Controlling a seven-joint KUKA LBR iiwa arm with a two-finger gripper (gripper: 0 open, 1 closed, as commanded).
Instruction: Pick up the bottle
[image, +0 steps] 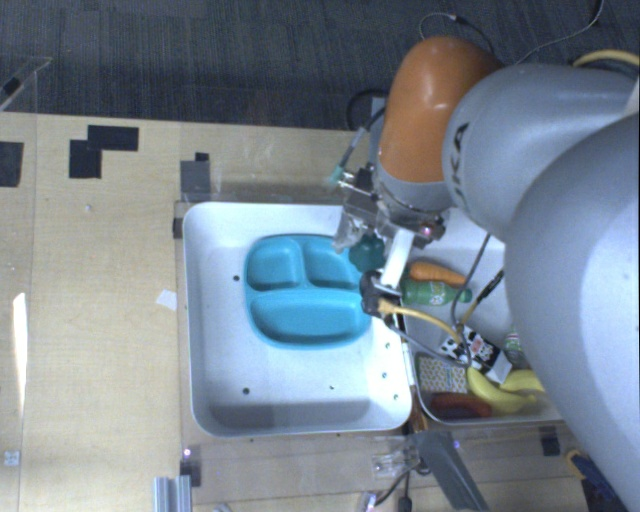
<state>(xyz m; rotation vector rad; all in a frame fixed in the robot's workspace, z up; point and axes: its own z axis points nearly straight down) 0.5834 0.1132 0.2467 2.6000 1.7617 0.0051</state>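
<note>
The bottle (436, 293) is green with a white cap end and lies on its side in the right bin (430, 405), near that bin's left wall. My gripper (352, 237) hangs under the orange-banded wrist, over the back right corner of the left bin (215, 330), at the far edge of a blue divided plate (300, 290). It is to the left of the bottle and apart from it. A small teal thing (367, 252) sits right beside the gripper's tip; whether it is held is unclear. The arm hides much of the right bin.
In the right bin an orange carrot (438, 272) lies just behind the bottle. A yellow banana (500, 388), a dark red piece (460, 405) and a mesh-patterned pad (438, 372) lie toward its front. The blue plate takes up the middle of the left bin.
</note>
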